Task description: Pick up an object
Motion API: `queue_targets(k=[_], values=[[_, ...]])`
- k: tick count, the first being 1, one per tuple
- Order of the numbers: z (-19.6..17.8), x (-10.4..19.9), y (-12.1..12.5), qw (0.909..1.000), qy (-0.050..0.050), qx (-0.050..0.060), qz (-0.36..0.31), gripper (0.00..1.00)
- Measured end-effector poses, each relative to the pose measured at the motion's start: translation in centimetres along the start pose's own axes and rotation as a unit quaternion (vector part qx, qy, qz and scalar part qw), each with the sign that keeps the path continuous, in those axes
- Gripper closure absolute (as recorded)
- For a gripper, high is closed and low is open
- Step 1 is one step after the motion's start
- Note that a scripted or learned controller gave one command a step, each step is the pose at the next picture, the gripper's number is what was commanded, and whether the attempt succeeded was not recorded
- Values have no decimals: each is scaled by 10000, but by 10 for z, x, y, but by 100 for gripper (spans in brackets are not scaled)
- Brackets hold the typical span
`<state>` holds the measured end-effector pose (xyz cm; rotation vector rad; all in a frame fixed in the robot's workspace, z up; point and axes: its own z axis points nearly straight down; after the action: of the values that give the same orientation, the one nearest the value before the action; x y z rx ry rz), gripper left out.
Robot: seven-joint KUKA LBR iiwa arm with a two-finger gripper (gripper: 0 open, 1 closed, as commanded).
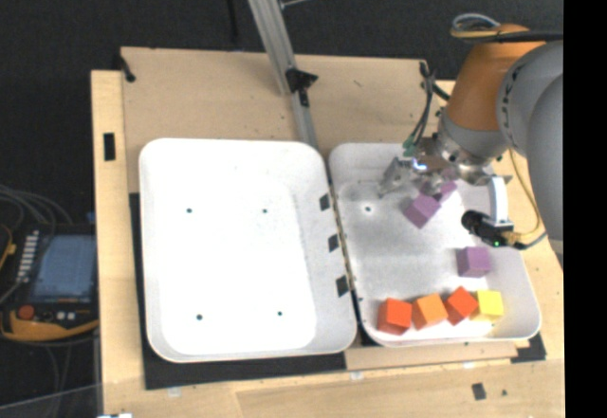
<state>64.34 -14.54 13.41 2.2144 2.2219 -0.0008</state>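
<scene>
My gripper (418, 182) hangs over the upper part of the right bin (379, 245), below the arm's orange band. A purple block (422, 209) sits tilted right beneath it, touching or nearly touching it, and I cannot tell whether it is gripped. A second purple block (473, 261) lies lower right in the same bin. Along the bin's near edge stand a red block (395, 315), an orange block (430, 309), another red block (461, 303) and a yellow block (490, 302).
The left bin (237, 245) sits beside the right one, with a divider edge between them. A slanted metal pole (275, 37) rises behind the bins. A black cable end (484, 228) hangs by the arm near the right bin's right wall.
</scene>
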Motion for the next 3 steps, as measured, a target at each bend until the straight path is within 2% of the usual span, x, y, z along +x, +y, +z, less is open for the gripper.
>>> queue_targets(k=[1, 2, 3], values=[[14, -1, 1, 10000, 9, -13, 7, 0], [6, -2, 1, 10000, 7, -10, 10, 100], [-54, -12, 3, 10000, 4, -25, 25, 100]])
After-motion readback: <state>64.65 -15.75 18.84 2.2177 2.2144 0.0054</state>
